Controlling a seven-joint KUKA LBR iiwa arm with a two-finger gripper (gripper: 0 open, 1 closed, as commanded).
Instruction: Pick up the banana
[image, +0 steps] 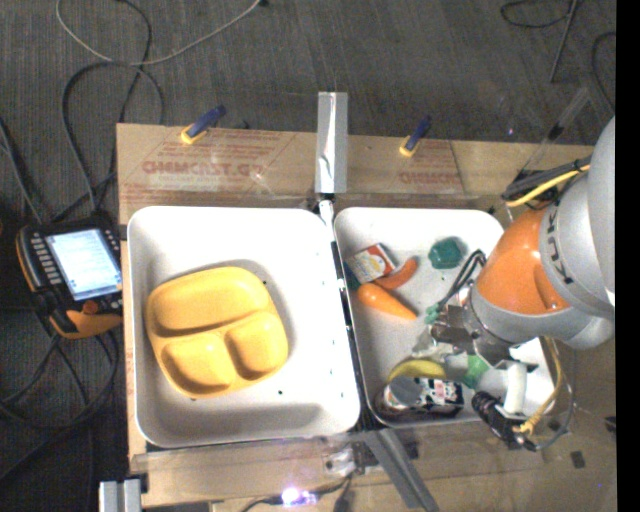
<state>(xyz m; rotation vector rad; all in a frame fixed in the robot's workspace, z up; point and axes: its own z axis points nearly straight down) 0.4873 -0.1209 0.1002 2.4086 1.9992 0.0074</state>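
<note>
The yellow banana (414, 369) lies near the front edge of the right bin (350, 350), curved, its left end pointing toward the bin's front-left corner. My gripper (447, 342) hangs just right of and slightly above the banana, under the grey wrist and orange band (512, 280). The dark gripper body covers the banana's right end. I see nothing lifted off the bin floor.
The right bin also holds an orange carrot (386, 301), a red chili (402, 272), a small carton (368, 263), a green object (447, 252) and a dark can (422, 396) by the banana. A yellow divided tray (216, 328) sits in the left bin (140, 300).
</note>
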